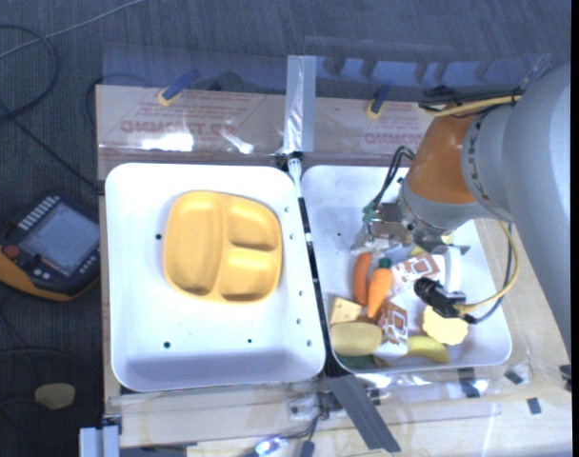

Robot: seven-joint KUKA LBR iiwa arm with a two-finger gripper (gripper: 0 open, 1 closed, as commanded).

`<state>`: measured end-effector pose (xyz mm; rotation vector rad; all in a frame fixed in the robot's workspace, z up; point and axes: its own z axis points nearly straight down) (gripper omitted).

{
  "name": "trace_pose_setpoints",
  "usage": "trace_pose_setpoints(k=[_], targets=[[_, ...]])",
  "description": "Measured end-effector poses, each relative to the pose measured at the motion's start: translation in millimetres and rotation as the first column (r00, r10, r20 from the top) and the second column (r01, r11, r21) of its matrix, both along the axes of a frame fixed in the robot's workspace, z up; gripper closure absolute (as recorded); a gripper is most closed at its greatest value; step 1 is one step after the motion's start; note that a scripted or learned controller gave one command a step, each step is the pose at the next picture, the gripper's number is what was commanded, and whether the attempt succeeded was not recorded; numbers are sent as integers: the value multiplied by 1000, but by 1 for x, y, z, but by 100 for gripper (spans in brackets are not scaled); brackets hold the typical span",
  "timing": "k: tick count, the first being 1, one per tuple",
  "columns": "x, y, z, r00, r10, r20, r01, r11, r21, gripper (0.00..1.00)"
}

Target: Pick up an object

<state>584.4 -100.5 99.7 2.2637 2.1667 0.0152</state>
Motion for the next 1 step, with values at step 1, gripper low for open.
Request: trace_pose_setpoints(k=[1], targets=[[19,41,83,988,-156,-15,156,988,-4,100]])
